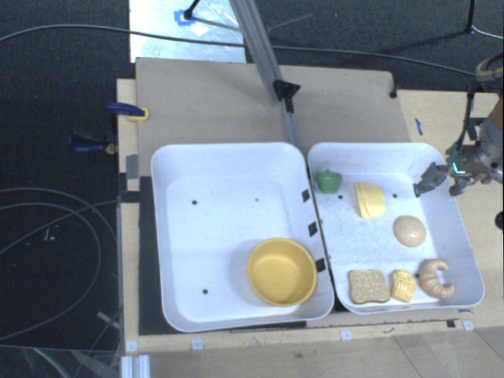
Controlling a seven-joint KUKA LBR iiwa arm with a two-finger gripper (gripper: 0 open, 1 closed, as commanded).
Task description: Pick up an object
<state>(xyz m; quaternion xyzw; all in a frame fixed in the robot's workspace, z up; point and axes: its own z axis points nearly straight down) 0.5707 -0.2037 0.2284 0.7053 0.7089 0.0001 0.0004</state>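
Hovering at the right edge of the frame, my gripper (pixel 441 179) sits over the right rim of the right bin (pixel 394 152), and I can't tell its state at this size; nothing is visibly in it.

No particular target is named, so I'd choose from what lies in the right bin: a green piece (pixel 328 181) near its upper left corner, a yellow block (pixel 370 200) just right of that, a round tan bun (pixel 409 231) in the middle right, and along the lower edge a toast slice (pixel 368 286), a small yellow ridged piece (pixel 403 285) and a croissant (pixel 437 278). A yellow bowl (pixel 282 271) sits in the lower right of the left bin (pixel 220 164).

My pick would be the bun or the yellow block. Both stand apart from their neighbours and from the walls, and both are near the gripper. I'd come straight down, centred on the item.

The lower three are packed close together against the bottom rim, so fingers there would likely bump a neighbour or the wall. The middle of the right bin gives open room.
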